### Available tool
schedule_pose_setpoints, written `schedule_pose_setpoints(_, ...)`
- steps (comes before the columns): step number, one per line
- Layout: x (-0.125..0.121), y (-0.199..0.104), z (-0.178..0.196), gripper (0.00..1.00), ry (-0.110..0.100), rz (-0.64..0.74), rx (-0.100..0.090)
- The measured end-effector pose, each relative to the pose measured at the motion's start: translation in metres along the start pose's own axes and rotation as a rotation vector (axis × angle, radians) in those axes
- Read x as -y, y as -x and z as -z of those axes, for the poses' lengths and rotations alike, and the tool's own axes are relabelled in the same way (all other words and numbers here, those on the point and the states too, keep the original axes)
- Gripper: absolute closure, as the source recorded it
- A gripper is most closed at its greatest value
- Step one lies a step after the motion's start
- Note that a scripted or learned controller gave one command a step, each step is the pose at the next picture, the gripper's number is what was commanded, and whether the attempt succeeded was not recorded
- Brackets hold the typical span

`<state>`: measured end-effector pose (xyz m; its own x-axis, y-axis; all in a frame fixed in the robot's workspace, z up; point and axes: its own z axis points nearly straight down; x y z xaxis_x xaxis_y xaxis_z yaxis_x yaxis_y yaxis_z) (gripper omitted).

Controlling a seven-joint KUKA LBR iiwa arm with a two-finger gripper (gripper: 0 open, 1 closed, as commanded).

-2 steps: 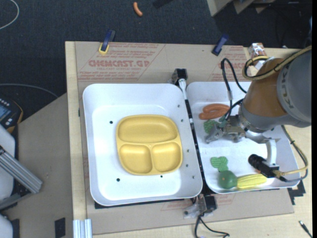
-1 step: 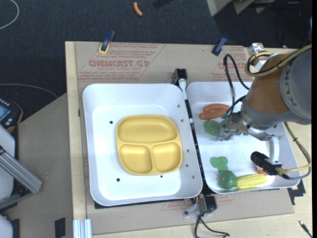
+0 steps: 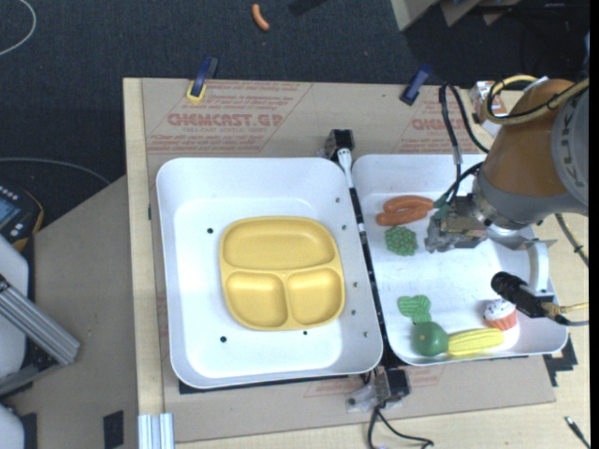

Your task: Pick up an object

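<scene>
Nearest the lower edge of the right bin [image 3: 538,346] lie a corn cob [image 3: 477,342], a green pepper [image 3: 430,339] and a cupcake [image 3: 501,315]. Left bin [image 3: 187,279] carries a yellow divided plate [image 3: 281,271] at its centre. Toward the right bin's far edge, the tool [image 3: 447,237] hangs just beside a broccoli floret [image 3: 401,241] and a carrot [image 3: 404,208]; its grip cannot be told.

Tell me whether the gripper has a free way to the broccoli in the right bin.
Probably yes: the gripper hovers just right of the broccoli, with bare bin floor between them and only the carrot close above.
</scene>
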<state>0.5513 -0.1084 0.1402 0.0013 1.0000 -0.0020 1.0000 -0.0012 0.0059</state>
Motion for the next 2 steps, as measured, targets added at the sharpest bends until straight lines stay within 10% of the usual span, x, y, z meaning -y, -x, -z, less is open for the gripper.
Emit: schedule_pose_setpoints(2,0.004,0.005,0.088,1.0,0.001,0.002,0.0)
